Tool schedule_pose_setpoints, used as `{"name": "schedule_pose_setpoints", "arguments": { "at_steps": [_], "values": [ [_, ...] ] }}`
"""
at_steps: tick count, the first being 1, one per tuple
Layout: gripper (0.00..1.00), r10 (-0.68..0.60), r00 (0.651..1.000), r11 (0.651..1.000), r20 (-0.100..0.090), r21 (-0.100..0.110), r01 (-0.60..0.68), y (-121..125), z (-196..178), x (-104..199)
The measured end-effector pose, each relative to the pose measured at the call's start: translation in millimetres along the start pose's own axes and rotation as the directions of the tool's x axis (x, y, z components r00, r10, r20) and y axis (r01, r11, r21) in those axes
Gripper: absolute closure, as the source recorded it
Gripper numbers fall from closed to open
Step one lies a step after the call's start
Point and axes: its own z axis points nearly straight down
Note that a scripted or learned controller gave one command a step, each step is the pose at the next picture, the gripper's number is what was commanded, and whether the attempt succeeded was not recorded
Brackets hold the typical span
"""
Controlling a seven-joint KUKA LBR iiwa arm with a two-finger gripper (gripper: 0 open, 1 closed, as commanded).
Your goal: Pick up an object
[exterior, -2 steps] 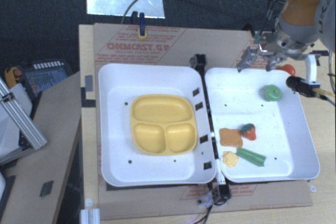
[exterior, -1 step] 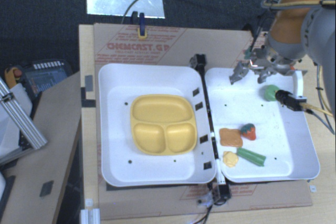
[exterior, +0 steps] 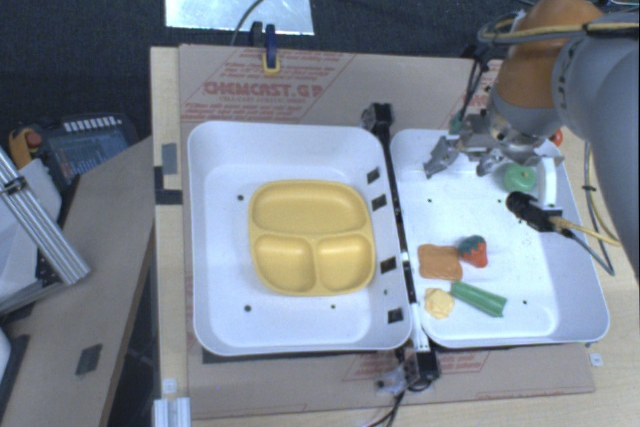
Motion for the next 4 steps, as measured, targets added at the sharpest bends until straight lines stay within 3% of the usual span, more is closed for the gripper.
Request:
{"name": "schedule_pose_setpoints", "arguments": {
  "at_steps": [1,2,4],
  "values": [
    [0.00,0.000,1.000,1.000,0.000,0.000,0.000,-0.4,51.4,0.6],
    [1.00,0.000,1.000,1.000,0.001,-0.007,0.000,2.1,36.8,0.2],
    [1.00,-0.003,1.000,1.000,0.002,-0.010,0.003,8.0,-62.2,-14.4]
  ]
}}
